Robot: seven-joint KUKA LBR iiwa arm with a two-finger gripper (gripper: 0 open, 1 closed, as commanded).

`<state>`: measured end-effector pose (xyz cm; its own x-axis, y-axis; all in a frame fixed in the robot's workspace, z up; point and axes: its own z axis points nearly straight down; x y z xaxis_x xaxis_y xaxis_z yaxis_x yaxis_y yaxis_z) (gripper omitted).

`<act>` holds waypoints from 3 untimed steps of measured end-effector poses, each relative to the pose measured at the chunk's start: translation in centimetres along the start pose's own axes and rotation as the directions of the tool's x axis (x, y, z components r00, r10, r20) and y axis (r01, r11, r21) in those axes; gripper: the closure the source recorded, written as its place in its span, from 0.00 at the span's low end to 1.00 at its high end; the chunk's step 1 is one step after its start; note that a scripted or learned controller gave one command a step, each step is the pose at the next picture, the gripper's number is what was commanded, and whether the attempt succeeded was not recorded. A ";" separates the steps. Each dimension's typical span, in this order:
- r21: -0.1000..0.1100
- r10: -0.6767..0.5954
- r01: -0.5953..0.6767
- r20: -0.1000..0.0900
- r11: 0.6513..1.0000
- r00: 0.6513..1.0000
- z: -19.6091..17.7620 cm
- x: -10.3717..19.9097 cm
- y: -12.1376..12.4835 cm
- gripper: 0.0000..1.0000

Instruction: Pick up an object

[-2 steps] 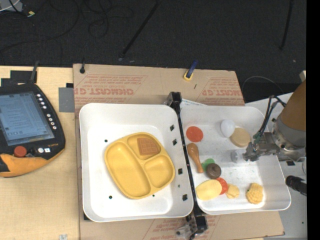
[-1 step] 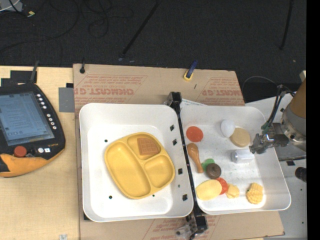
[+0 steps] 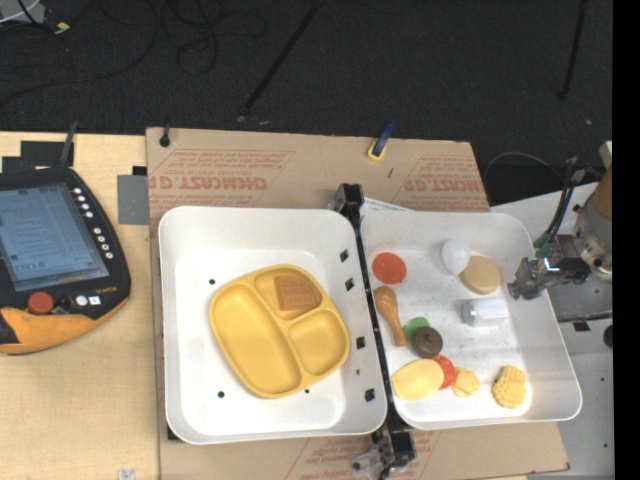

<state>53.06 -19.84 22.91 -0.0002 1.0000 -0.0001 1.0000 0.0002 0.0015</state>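
Note:
The right bin (image 3: 540,388) holds several toy foods: a red tomato (image 3: 389,267), a white egg (image 3: 455,256), a tan bun (image 3: 481,275), a pale cylinder (image 3: 485,312), a brown drumstick (image 3: 389,314), a green piece (image 3: 416,324), a dark brown ball (image 3: 428,342), a yellow lemon (image 3: 417,379), a red piece (image 3: 445,371), a small yellow piece (image 3: 466,384) and a corn cob (image 3: 509,387). My gripper (image 3: 527,278) hangs over the bin's right rim, just right of the bun and above the cylinder. Nothing shows in it.
The left bin (image 3: 190,258) carries a yellow divided plate (image 3: 245,333) with a brown waffle (image 3: 295,292) in its top section. A tablet-like pendant (image 3: 55,248) lies at the far left of the bench. A black clamp (image 3: 349,199) joins the bins.

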 end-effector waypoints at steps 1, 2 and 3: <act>0.004 -0.004 0.004 -0.003 1.000 1.000 1.1 4.8 2.0 1.00; 0.003 -0.003 0.003 -0.002 1.000 1.000 1.0 9.0 3.1 1.00; 0.002 -0.004 0.004 -0.002 1.000 1.000 -0.2 13.6 5.3 1.00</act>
<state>58.32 -6.25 23.10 -0.0037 1.0000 0.0016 1.0000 0.0037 0.0000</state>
